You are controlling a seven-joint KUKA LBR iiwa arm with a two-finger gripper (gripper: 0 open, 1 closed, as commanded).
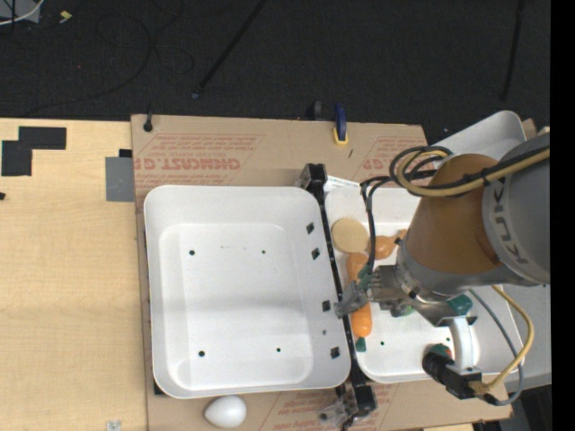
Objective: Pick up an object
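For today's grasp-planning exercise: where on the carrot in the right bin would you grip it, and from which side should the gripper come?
Grip the carrot across its narrow width, near its lower orange end, coming straight down from above. It lies lengthwise close beside the right bin's left wall, so a sideways approach looks blocked; fingers probably fit best closing across the long axis. The arm hides its upper part, and the gripper hangs just over it.

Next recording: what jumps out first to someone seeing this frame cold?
The big grey arm with its orange band dominates the right side, bent down over the right bin. Its claw sits by the divider among small orange and tan objects. The left bin shows wide bare white floor, and a white egg-shaped object lies outside it on the cardboard at the bottom edge.
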